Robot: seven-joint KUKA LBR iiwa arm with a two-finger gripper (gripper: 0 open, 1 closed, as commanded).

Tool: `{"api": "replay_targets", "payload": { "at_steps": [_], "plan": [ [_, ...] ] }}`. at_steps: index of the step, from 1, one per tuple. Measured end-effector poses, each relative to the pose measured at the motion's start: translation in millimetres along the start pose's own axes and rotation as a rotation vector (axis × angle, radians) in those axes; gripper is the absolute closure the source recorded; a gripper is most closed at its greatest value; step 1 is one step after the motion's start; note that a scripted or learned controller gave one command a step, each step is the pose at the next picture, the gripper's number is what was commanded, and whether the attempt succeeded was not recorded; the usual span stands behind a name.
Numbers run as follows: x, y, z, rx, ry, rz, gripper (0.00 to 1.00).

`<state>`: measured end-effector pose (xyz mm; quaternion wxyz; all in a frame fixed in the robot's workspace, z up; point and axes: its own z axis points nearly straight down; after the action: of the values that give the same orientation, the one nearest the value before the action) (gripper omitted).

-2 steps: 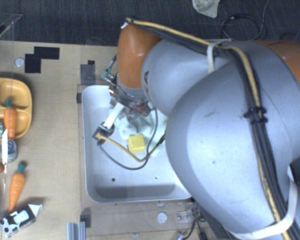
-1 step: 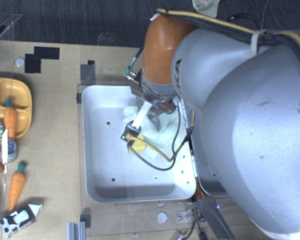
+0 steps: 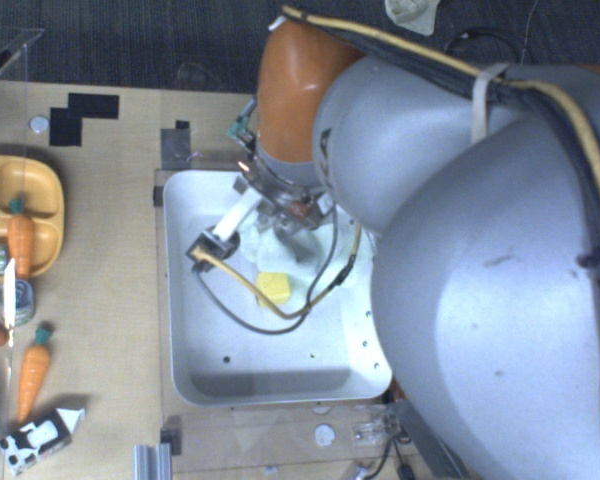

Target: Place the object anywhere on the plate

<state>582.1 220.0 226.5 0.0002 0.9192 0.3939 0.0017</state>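
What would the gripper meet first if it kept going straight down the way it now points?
Most likely the white bin's floor. The gripper points down into the bin, with the yellow block lying slightly nearer the camera; depth is unclear, so it might graze that block instead.

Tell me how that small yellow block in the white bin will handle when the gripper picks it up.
The yellow block looks chunky with flat faces, so it should probably sit still rather than roll. It seems small against the bin, so it is likely light. Its matte look suggests little slip, though the yellow cable lying close beside it might drag on it as it lifts.
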Motion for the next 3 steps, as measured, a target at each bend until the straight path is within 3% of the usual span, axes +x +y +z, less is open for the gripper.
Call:
{"api": "replay_targets", "payload": {
  "at_steps": [1,2,3],
  "plan": [
    [-17.8,6.6,57.0,0.002,0.000,-0.206,1.00],
    [2.6,-8.7,122.1,-0.018,0.031,-0.123,1.00],
    [-19.4,35.4,29.0,-0.003,0.004,-0.486,1.00]
  ]
}}
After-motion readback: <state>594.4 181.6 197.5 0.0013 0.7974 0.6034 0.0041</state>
